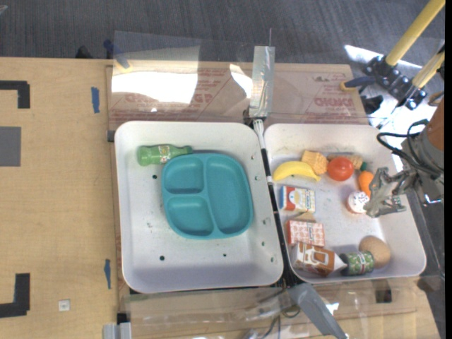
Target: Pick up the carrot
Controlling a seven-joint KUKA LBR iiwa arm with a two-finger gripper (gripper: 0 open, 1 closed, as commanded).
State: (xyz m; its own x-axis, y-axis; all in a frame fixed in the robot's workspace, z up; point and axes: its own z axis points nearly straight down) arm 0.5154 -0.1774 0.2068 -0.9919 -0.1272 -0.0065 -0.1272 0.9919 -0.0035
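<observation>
The carrot (364,181) is a short orange piece with a bit of green at its top. It lies in the right bin (409,260) near the far right side, just right of a red tomato (340,168). My gripper (387,195) hangs over the same bin, immediately right of the carrot and slightly nearer the front. Its metal fingers (379,189) look open with nothing between them, and the carrot lies beside them, not inside.
The right bin also holds a banana (294,170), a white round item (358,202), small cartons (296,199), a green can (360,262) and a brown egg-shaped item (374,248). The left bin has a teal divided plate (207,193) and a green bottle (164,153).
</observation>
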